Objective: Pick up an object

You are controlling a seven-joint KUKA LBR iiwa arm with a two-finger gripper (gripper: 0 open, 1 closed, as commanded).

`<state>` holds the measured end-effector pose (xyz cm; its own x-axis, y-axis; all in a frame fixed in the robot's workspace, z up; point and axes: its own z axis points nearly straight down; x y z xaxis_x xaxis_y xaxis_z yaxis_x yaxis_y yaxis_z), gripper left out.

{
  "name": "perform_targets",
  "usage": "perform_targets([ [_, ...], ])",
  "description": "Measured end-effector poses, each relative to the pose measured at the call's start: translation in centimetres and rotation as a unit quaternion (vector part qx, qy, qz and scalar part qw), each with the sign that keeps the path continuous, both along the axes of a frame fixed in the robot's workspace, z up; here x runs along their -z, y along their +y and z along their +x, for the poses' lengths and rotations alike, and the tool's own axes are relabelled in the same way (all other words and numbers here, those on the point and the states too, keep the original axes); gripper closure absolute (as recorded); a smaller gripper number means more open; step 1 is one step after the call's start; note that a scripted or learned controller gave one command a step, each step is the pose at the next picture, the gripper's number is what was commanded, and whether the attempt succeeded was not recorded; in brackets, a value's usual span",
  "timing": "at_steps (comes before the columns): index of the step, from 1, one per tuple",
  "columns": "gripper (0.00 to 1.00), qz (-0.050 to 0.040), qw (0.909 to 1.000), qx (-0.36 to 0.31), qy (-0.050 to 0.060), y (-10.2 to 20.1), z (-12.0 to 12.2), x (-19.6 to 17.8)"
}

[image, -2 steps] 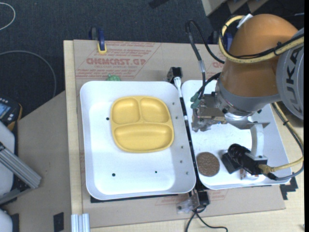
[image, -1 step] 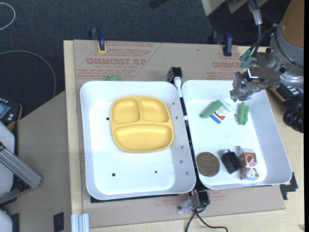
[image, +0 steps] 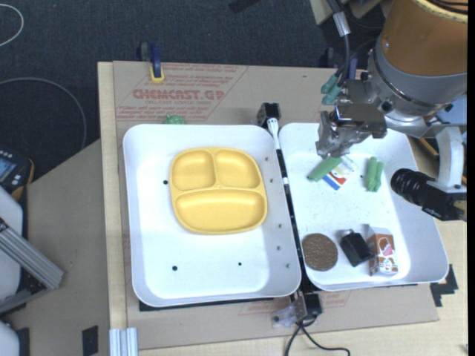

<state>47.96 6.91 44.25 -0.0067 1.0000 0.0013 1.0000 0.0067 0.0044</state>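
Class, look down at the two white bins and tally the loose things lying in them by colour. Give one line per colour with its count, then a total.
Yellow: 1, the divided tray
Green: 2, one stick, another stick
White, red and blue: 1, the card
Brown: 2, the round disc, the packet
Black: 1, the block
Total: 7

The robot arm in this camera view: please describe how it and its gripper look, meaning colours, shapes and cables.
The arm is a thick rounded body, grey, with a wide orange band above the wrist. The gripper is a small grey metal block with teal parts at one side. Thin dark cables run down to it from above.
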Motion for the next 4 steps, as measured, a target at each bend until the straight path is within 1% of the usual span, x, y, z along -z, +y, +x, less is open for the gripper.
perform_targets([
  [1,1.00,-0.0014,1.0000,0.006,0.000,-5.5,1.2,-0.8],
  [2,1.00,0.0002,1.0000,0.000,0.000,0.1,0.0,-1.2],
  [3,1.00,-0.0003,1.0000,0.006,-0.004,-3.5,0.0,-9.8],
  [4,1.00,-0.0013,1.0000,0.000,0.008,1.6,-0.1,0.1],
])
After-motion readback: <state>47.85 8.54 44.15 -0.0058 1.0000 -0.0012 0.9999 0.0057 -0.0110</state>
